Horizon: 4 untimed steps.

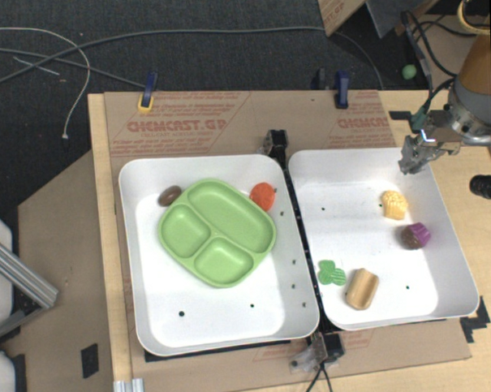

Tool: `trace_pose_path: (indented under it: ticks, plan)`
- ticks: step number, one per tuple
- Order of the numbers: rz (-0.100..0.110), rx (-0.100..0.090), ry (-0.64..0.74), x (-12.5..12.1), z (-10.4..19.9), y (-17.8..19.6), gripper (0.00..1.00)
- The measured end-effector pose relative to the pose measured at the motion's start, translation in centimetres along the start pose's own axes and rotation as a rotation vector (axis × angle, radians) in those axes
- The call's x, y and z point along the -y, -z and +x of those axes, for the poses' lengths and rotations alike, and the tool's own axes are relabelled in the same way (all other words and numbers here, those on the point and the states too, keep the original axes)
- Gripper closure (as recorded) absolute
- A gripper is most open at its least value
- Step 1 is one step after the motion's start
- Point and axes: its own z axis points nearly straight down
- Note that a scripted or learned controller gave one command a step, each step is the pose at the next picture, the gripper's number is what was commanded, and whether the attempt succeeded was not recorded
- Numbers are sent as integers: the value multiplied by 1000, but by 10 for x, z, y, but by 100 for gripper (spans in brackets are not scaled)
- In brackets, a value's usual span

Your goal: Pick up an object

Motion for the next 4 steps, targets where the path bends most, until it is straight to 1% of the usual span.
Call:
trace_pose_path:
  ticks: [1, 3, 4]
  plan:
    - [3, -3, 5, -4, 57, 6, 100]
    - [3, -2, 3, -17, 161, 14, 100]
    - [7, -3, 5, -25, 220, -5, 100]
